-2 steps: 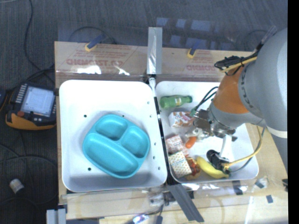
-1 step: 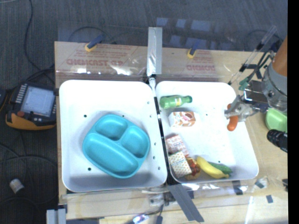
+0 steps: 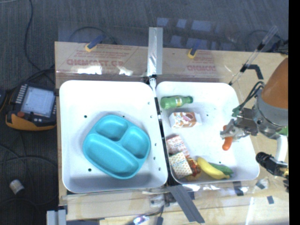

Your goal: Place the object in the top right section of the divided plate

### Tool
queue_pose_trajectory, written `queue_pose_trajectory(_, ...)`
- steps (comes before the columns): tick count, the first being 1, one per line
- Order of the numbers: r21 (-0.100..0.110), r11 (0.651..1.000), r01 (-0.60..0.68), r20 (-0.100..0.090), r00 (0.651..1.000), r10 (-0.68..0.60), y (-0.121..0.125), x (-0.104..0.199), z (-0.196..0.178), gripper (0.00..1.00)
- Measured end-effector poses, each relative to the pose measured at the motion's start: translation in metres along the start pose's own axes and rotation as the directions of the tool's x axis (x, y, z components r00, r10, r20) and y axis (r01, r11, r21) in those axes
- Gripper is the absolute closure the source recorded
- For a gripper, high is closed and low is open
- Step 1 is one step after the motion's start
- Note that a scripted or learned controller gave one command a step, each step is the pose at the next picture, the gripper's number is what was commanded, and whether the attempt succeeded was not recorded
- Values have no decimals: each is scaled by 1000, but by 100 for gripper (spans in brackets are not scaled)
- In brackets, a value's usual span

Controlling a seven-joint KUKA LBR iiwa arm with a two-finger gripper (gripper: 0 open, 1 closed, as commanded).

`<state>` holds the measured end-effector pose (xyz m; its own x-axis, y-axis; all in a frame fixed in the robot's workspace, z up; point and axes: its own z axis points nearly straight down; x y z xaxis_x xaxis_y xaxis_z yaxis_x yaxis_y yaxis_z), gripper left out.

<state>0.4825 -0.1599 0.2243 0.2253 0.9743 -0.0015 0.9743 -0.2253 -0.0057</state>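
A blue divided plate (image 3: 108, 167) lies in the left white bin (image 3: 75, 102), with two small sections at its upper side and one large section below. Over the right side of the right bin (image 3: 213, 90), my gripper (image 3: 230, 134) hangs from the grey arm with the orange band. A small orange carrot-like object (image 3: 227, 144) sticks out downward from between its fingers, raised above the bin floor. The gripper is shut on it, far to the right of the plate.
The right bin also holds a green bottle (image 3: 176, 101), a snack packet (image 3: 183, 119), two more packets (image 3: 175, 144) (image 3: 180, 165), a banana (image 3: 210, 168) and a green item (image 3: 224, 168). A divider wall (image 3: 159, 125) runs between the bins.
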Motion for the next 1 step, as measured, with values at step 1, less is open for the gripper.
queue_pose_trajectory(1,-5,998,-59,2,998,59,9,-40,-210,100)
